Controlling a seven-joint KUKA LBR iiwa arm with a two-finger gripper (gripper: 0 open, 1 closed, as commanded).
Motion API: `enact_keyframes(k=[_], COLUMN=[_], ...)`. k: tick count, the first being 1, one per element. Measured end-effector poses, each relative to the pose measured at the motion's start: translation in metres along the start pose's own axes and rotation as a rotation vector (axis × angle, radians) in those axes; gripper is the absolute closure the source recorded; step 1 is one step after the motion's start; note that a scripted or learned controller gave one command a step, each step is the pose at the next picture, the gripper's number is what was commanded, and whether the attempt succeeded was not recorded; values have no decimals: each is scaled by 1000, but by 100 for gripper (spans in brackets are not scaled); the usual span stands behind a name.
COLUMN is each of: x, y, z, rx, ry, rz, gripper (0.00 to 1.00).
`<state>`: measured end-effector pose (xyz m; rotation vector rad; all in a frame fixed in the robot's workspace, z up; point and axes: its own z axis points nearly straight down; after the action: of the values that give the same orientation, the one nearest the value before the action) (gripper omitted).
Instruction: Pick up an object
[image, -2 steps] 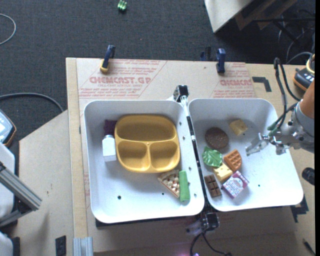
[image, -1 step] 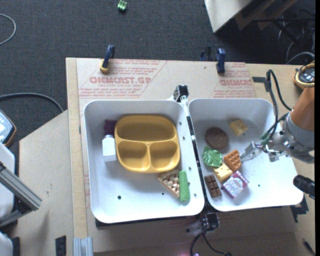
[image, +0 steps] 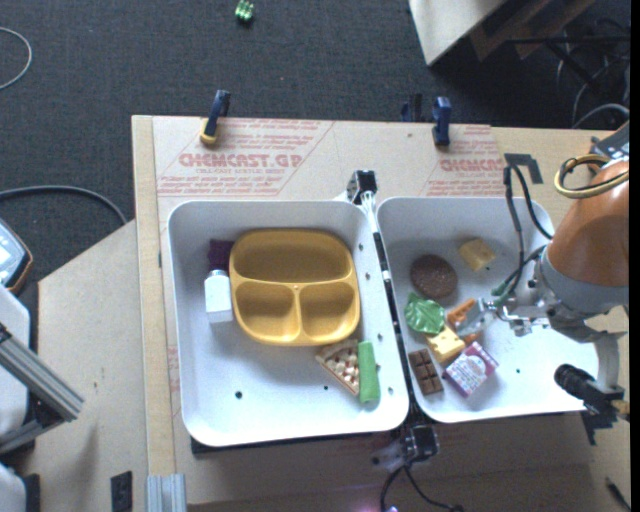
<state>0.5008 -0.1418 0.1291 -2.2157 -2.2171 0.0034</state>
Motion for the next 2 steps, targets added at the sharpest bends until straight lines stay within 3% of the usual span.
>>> enact_keyframes(k=[1, 2], x=[1, 1], y=[5, 6], z=[41, 29], rx=[-18, -25], ry=[-1, -5], rz=[2, 1], gripper=[0, 100])
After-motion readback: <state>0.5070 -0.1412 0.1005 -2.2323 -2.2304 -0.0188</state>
